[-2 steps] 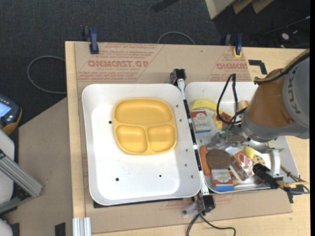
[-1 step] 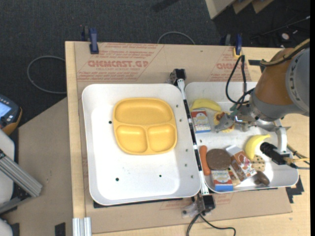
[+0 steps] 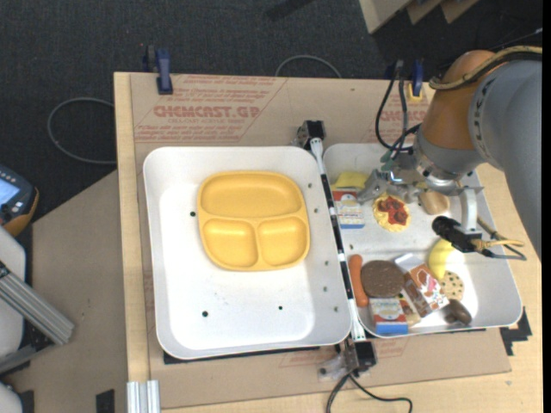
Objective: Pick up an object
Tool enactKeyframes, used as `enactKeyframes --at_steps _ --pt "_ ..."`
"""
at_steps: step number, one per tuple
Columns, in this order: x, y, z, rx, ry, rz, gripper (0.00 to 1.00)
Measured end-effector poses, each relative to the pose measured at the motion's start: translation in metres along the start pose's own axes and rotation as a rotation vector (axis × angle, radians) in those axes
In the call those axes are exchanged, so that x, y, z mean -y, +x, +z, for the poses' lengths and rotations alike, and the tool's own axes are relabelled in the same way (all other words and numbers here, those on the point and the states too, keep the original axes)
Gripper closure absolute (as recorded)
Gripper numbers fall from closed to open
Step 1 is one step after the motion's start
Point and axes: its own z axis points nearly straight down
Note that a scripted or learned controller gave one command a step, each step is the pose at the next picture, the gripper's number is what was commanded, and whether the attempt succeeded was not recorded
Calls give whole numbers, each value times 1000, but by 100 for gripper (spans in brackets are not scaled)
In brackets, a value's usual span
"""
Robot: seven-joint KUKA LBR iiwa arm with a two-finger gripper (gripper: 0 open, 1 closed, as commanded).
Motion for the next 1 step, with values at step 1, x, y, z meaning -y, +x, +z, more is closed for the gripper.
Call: enactKeyframes --at_steps 1 --pt "33 -77 0 -10 6 4 0"
